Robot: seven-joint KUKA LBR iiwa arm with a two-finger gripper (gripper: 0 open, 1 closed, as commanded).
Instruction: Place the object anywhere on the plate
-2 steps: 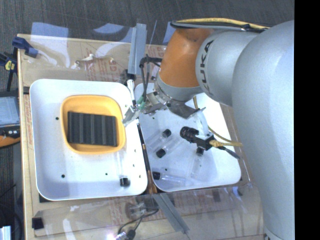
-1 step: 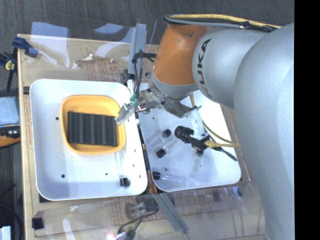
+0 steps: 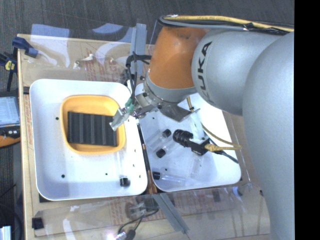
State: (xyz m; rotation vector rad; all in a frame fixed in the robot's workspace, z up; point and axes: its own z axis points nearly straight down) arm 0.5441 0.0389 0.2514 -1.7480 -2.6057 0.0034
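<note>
The big grey arm (image 3: 250, 79) with an orange band (image 3: 172, 59) comes in from 3 o'clock and hangs over the two white bins. The left bin (image 3: 45, 169) holds a yellow plate (image 3: 90, 105) with a dark ridged middle. The gripper (image 3: 121, 116) hangs over the plate's edge at 3 o'clock, near the wall between the bins. A small black thing (image 3: 124, 182) lies at 5 o'clock in the left bin. The right bin (image 3: 225, 171) holds some small black bits (image 3: 186, 138) and a clear piece.
</note>
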